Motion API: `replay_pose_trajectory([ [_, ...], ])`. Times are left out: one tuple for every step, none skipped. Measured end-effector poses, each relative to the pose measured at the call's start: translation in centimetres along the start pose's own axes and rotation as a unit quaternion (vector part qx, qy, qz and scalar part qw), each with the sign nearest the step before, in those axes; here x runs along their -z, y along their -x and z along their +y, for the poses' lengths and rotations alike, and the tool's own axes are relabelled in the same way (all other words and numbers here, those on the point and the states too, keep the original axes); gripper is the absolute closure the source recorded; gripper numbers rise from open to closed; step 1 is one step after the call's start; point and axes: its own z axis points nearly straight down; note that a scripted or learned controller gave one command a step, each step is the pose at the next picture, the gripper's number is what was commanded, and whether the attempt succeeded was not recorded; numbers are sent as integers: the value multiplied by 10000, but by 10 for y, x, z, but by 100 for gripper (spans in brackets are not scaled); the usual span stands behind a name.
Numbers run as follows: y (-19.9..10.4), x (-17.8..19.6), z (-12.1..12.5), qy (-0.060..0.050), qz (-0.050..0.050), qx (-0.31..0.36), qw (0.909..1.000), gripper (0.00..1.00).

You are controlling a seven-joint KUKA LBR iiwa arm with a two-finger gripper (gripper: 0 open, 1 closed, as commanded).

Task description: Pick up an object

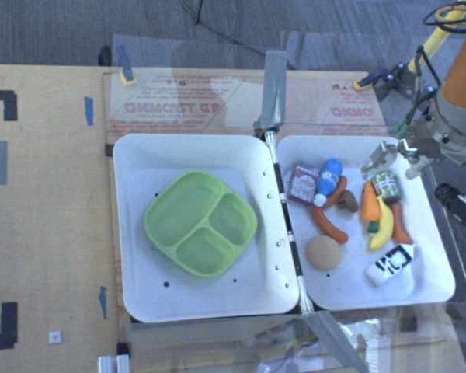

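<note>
Camera view, near edge first: right bin (431,286) has a white carton with black print (389,264) lying tilted at its front right, a tan round ball (324,252) just left of it. Next back, a banana (384,225) lies beside an orange carrot (370,200), with a reddish sausage-like piece (401,222) on the banana's right. A second sausage (327,224) lies diagonal mid-bin, a small brown lump (347,201) above it. Farther back, a blue-and-white bottle (327,179) rests next to a maroon packet (301,184); a small green-labelled can (386,185) sits near the far right. Left bin (132,208) carries a green divided plate (201,222), three compartments, nothing in them. Gripper (394,158) hangs over the right bin's far right corner, just above the can, fingers spread apart, nothing between them. Grey arm with orange band (458,84) comes in from the right edge, yellow cable (443,26) looping behind.
</note>
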Motion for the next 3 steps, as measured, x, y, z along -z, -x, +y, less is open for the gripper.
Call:
replay_pose_trajectory([
  [57,-113,3,4,1,236,9997,0],
  [67,-159,20,30,32,172,9998,0],
  [69,-153,19,17,25,155,9999,100],
])
